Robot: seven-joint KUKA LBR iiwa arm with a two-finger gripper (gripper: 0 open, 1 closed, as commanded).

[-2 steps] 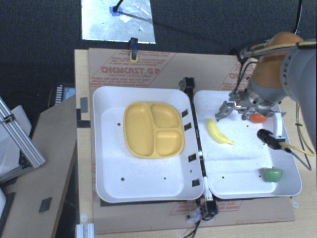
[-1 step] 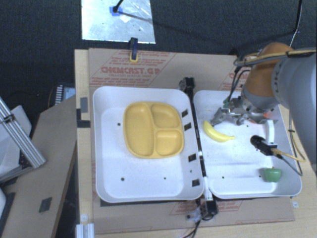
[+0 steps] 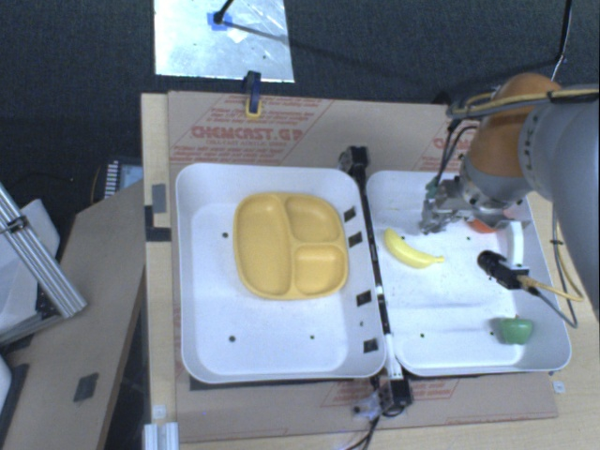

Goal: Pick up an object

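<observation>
Shallow white right-hand bin [image 3: 469, 367] | two-finger gripper [image 3: 433, 219] hangs low just beside small yellow plastic banana [image 3: 412, 251], apparently lining up a grab | open or closed: cannot tell | banana lies free near the bins' shared edge, ungripped | rounded green toy [image 3: 513, 329] well apart

A pale brown board [image 3: 281, 131] printed with red lettering covers the bench, carrying two shallow white bins side by side: the left bin [image 3: 192, 289] and the right bin [image 3: 441, 322], touching along a seam lined with black clips [image 3: 362, 242]. A yellow clamp [image 3: 253, 97] grips the board's far edge. Beyond it, a silvery sheet [image 3: 225, 36] lies flat on dark, carpet-like ground [image 3: 75, 54].
</observation>
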